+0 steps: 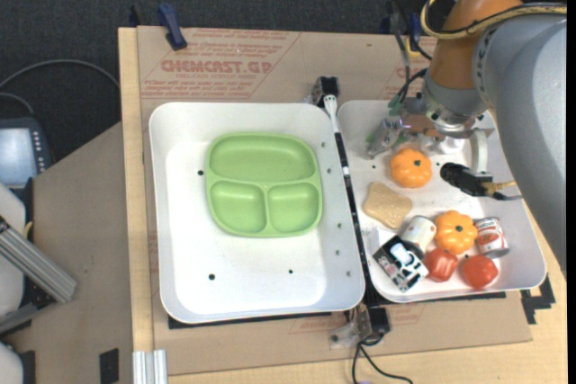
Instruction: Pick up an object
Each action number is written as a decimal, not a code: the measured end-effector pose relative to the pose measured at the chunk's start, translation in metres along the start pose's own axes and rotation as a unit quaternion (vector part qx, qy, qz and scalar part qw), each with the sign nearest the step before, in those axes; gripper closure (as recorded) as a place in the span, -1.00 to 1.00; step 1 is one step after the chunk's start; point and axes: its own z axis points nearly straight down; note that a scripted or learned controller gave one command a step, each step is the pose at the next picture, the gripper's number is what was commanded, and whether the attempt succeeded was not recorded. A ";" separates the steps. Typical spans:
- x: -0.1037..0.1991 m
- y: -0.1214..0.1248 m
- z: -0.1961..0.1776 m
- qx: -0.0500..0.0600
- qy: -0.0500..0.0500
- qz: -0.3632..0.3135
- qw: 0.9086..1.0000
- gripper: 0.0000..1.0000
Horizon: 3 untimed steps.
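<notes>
Toy foods (413, 168) in right bin (531, 270)

Glossy white plastic bins (180, 220) hold a matt green plastic tray (264, 184), on brown cardboard (216, 58).

- Two white bins (180, 283)
- One green divided plate (264, 184)
- Two small orange pumpkins (410, 168)
- Two red tomatoes (479, 272)
- One bread slice (388, 205)
- One small can (490, 238)
- One black-and-white item (401, 261)
</notes>
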 end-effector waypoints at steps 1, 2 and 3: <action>-0.019 -0.032 0.000 -0.021 0.003 -0.003 1.000 -1.00; -0.017 -0.030 -0.011 -0.024 0.003 -0.005 1.000 1.00; 0.068 -0.076 -0.104 -0.026 0.004 -0.008 1.000 1.00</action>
